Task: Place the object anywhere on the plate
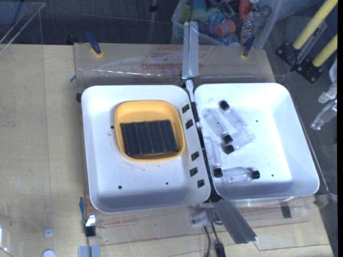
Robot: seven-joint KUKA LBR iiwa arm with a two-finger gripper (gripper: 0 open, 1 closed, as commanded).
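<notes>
Left white bin (96,143): orange square plate (149,128) bearing dark ribbed block (149,137); right white bin (289,143): clear black-capped plastic vials (231,123), smooth and likely to roll or slip; tool (327,108) at right edge, state undeterminable.

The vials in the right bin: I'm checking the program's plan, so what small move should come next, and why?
Probably bring the gripper from the right edge over the clear vials. They all lie in the right bin, and the yellow plate bears just a dark ridged block.
</notes>
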